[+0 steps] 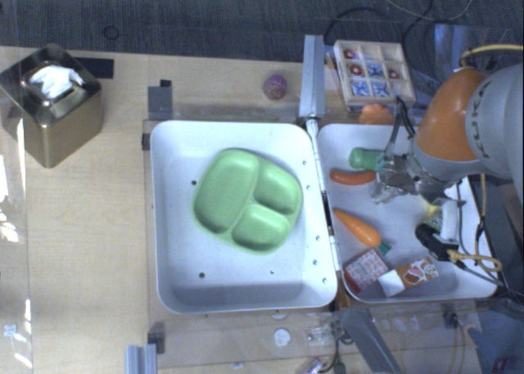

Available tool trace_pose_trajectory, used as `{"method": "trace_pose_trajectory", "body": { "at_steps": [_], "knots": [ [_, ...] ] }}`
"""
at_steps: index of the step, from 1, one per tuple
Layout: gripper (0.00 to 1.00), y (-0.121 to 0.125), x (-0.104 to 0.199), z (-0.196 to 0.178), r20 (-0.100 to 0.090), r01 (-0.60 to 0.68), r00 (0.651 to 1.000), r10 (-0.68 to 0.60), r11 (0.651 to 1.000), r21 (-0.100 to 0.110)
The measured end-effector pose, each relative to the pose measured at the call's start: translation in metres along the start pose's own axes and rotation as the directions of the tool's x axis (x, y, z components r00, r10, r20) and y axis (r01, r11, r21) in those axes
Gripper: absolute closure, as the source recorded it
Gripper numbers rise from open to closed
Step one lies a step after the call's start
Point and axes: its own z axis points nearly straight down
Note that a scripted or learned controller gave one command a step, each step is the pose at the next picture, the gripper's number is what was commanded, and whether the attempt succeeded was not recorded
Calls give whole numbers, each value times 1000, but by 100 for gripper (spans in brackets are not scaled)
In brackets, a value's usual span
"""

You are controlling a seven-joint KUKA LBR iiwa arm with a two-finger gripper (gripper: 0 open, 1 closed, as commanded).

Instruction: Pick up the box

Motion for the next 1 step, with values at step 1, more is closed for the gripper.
{"method": "trace_pose_trajectory", "body": {
  "at_steps": [1],
  "knots": [
    [0, 0, 0, 0, 0, 0, 1000, 0, 1000, 0]
  ]
}}
